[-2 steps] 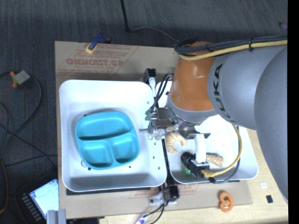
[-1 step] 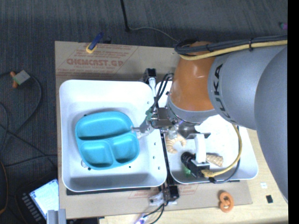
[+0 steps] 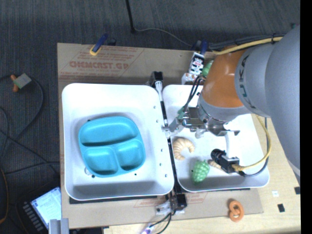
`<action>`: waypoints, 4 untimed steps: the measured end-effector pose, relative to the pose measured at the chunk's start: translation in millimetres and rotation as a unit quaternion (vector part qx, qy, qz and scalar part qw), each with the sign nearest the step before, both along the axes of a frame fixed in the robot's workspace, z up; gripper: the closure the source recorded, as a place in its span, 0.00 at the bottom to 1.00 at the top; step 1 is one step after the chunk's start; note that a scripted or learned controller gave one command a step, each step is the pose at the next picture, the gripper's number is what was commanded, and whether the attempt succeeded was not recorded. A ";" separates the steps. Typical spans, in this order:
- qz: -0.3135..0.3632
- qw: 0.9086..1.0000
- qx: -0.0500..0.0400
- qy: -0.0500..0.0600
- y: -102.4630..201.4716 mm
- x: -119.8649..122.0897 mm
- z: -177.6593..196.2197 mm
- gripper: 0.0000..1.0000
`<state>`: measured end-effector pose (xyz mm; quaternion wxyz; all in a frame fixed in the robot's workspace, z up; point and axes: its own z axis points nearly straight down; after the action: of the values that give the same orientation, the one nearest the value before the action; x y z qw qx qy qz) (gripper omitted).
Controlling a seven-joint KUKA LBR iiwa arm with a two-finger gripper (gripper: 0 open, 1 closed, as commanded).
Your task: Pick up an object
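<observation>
Croissant (image 3: 183,146) in right bin (image 3: 258,179), just below pincer (image 3: 195,126)

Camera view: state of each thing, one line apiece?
Blue divided tray: flat in the left bin, compartments up.
Croissant toy: lying in the right bin, free.
Green toy: lying near the front wall, free.
Gripper: over the right bin, above the croissant toy.

Probably robotics lab, bench (image 3: 122,62), bins (image 3: 73,130), cables (image 3: 131,13)
</observation>
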<state>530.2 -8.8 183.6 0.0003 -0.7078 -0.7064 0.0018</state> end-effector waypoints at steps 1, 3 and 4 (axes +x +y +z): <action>0.001 1.000 0.000 -0.003 -41.8 -44.9 161.2 0.00; 0.000 1.000 0.000 -0.002 -142.4 -46.4 194.7 0.00; 0.000 1.000 0.000 -0.002 -179.7 -46.5 189.6 0.00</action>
<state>483.7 -188.5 373.2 -0.0012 -0.7075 -0.7067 0.0007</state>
